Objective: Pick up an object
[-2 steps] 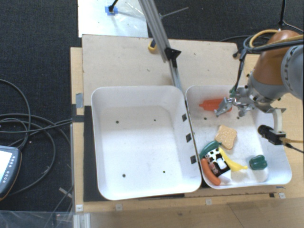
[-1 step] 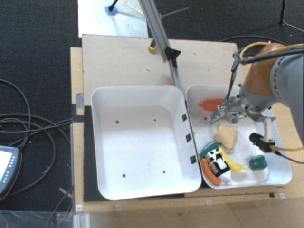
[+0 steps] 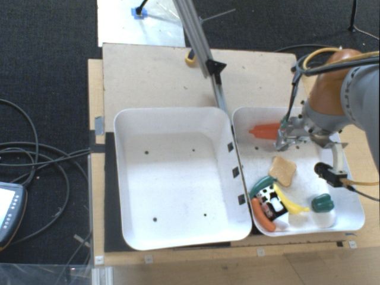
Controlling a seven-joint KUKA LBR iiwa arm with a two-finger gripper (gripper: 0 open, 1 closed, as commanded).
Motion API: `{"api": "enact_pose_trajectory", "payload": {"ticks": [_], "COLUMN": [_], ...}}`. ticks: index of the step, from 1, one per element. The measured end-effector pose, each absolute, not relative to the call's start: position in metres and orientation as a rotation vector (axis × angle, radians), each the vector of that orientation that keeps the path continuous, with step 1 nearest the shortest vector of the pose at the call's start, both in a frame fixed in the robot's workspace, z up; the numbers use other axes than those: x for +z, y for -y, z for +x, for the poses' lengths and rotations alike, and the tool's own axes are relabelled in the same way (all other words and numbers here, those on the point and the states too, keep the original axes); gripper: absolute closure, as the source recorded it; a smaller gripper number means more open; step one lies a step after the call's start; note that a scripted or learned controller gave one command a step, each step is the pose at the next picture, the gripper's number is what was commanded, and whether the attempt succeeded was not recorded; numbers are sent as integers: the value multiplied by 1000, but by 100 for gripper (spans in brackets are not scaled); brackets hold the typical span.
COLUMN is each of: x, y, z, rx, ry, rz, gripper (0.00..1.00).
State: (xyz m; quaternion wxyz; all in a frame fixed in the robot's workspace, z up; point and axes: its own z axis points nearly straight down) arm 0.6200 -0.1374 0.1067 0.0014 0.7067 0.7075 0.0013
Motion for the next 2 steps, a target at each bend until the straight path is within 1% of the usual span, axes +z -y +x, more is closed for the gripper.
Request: {"api": "enact_pose_trajectory", "payload": {"ticks": [1,2], "x": [163,210], "y": [128,135], "z": [627,627], "rx": [7,6], "ry": [-2224,-2223], "rz": [2210,2211], "gripper": [100,100]}}
